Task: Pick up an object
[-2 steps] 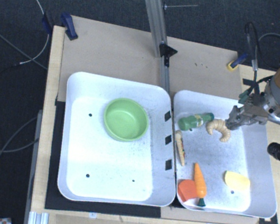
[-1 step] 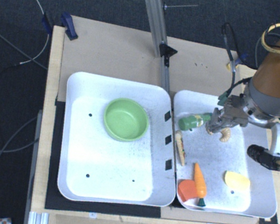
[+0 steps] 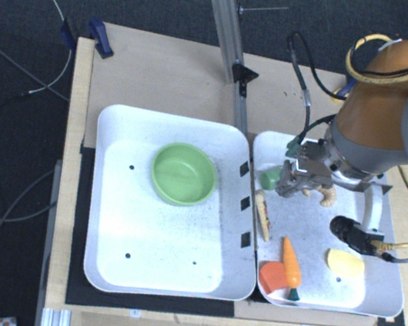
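Observation:
My gripper (image 3: 294,185) hangs low over the back left part of the right bin (image 3: 316,241). Just to its left a small green object (image 3: 268,179) lies by the bin's left wall. A tan piece (image 3: 327,198) shows right beside the gripper on its right. Nearer the front lie a pale wooden stick (image 3: 261,216), an orange carrot (image 3: 291,263), a red-orange block (image 3: 271,276) and a pale yellow object (image 3: 346,262). The view does not show anything held.
A green bowl (image 3: 183,173) sits in the back half of the left bin (image 3: 151,239). A metal rail (image 3: 230,22) runs from the back down to the gap between the bins. The grey and orange arm (image 3: 391,98) covers the right bin's back right.

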`<state>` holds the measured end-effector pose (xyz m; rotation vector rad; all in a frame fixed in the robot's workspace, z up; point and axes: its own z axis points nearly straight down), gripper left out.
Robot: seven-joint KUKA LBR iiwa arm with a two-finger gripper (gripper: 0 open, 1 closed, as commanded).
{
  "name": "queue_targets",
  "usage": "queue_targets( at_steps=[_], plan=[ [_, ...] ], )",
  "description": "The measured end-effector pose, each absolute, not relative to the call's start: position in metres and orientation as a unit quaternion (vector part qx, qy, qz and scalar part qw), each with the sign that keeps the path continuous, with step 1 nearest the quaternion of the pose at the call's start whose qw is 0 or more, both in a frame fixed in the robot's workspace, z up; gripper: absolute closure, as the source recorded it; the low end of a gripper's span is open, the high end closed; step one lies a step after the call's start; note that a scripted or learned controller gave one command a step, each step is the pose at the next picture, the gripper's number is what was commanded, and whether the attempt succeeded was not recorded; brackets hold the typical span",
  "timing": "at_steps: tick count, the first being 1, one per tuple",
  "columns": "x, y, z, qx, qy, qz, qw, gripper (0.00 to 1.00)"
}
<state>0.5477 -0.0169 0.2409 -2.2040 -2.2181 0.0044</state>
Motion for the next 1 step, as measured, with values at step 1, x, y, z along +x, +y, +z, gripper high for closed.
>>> queue_targets(
  at_steps=[1],
  plan=[
    [0.5399,0.0449,0.234,-0.705,-0.709,0.0032,0.008,1.0]
  ],
)
